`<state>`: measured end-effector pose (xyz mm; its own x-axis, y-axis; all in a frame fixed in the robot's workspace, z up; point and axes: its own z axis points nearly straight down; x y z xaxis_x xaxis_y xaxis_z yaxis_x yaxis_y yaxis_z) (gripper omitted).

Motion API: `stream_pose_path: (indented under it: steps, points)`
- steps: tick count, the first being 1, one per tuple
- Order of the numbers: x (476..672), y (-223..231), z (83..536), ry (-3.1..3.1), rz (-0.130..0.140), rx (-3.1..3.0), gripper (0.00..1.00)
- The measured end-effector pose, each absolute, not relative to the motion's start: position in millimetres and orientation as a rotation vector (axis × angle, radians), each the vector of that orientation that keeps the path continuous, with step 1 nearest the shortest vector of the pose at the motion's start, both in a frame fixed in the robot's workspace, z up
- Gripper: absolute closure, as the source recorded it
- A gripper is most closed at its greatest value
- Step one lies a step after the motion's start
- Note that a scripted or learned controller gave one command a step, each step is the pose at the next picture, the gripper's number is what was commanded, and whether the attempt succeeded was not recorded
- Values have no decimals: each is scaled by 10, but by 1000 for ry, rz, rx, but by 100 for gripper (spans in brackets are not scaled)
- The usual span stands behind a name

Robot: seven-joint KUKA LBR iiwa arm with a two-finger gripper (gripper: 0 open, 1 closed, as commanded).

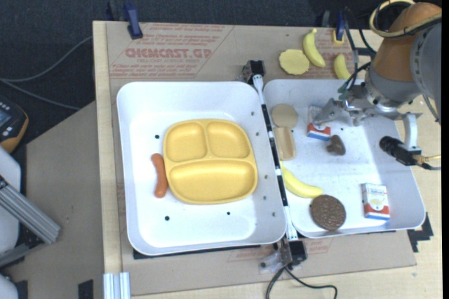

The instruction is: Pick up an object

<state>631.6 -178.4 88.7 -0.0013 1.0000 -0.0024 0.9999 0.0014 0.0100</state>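
Observation:
My gripper hangs over the upper part of the right bin, reaching in from the right. Just below its tip lies a small red, white and blue carton. A brown lump sits just right of that carton. Further left a wooden spatula lies along the bin's left wall. Toward the front are a yellow banana, a round brown cookie and a white and orange carton. Nothing shows between the gripper's tips.
The left bin holds a yellow divided plate and an orange sausage beside it. On the bench behind the right bin lie two bananas and a yellow round piece.

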Motion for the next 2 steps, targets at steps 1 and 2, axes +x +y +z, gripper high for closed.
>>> stream_pose_path:
  steps: [1, 2]
  points:
    - [6693, -1230, 856, 2226, 7, 2210, 0]
    - [6668, -914, 851, 2226, 0, 2218, 0]
